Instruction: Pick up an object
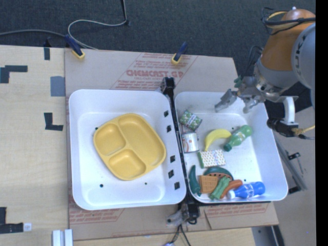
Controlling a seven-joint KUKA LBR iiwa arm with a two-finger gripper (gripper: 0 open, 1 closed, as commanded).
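Note:
My gripper (237,103) hangs over the far edge of the right bin (277,160), open, with nothing between its fingers. Below it in that bin lie a green bottle (238,137), a yellow banana (217,136), a green patterned packet (190,120) and a small can (190,142). Nearer the front sit a checked white and green packet (211,158), an orange cracker (208,182), a carrot (234,184), a dark green pod (192,178) and a blue bottle (250,190). The green bottle is the closest thing to the fingers, a little below them.
The left bin (78,152) holds a yellow divided tray (129,145). A black divider (172,132) runs between the two bins. Two yellow clamps (179,54) pin the cardboard at the back, and a cable (97,22) loops across the dark floor.

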